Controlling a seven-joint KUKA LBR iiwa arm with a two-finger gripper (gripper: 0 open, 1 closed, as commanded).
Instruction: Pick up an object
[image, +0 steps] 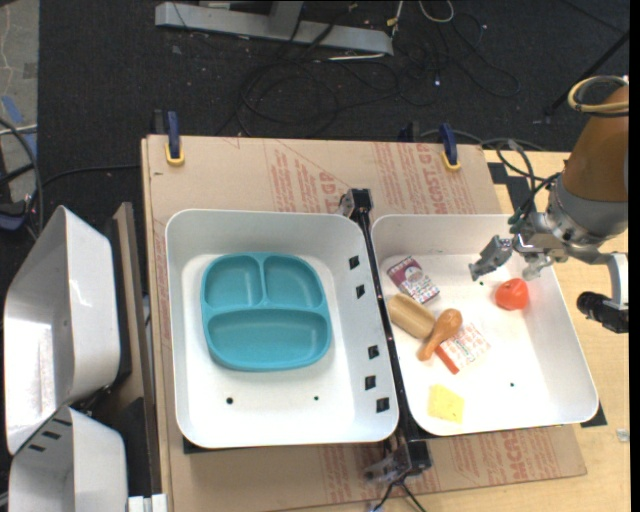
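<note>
Well left of the end effector (512, 258), a teal divided plate (266, 309) lies in the left bin (190, 400); two clamps (174, 140), seemingly blue-and-yellow, grip the tabletop (300, 170) edge behind.

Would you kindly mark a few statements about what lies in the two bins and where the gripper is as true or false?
1. The teal divided plate lies in the left bin. True.
2. The yellow piece lies in the left bin. False: it lies in the right bin.
3. The gripper is over the right bin, near the red object. True.
4. The red object sits on the teal divided plate. False: it rests on the right bin's floor.
</note>
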